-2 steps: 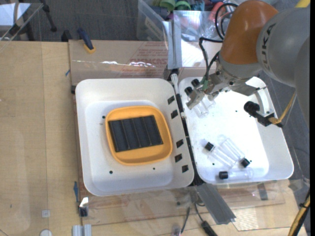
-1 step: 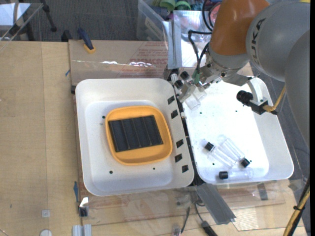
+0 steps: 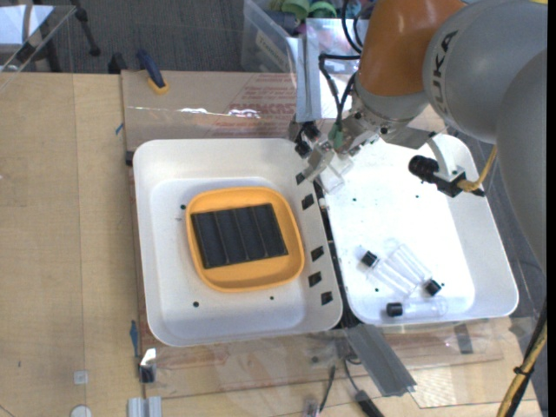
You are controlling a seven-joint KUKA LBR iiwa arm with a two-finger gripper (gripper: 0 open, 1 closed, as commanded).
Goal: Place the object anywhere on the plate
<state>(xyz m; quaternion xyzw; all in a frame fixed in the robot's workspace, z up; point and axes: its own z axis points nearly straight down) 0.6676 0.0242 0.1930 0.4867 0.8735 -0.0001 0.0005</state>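
Plainly, we found the clear plastic tubes [image 3: 404, 272] with black caps lying in the right bin [image 3: 486, 241], well apart from the orange plate [image 3: 291, 272], judged them light, slippery, best pinched mid-barrel, and could not tell the end effector's [image 3: 334, 150] state.

Two shallow white bins are counted on the counter [image 3: 61, 233]: a left bin [image 3: 165, 311] and a right bin [image 3: 486, 268]. One orange plate [image 3: 245, 276] is seen in the left bin, with four dark ridges [image 3: 239, 235] counted across its middle. Three clear tubes with black caps [image 3: 401, 276] are counted in the right bin. One clear storage box [image 3: 269, 16] of mixed items is seen behind. One arm [image 3: 486, 59] with one end effector [image 3: 334, 150] is counted
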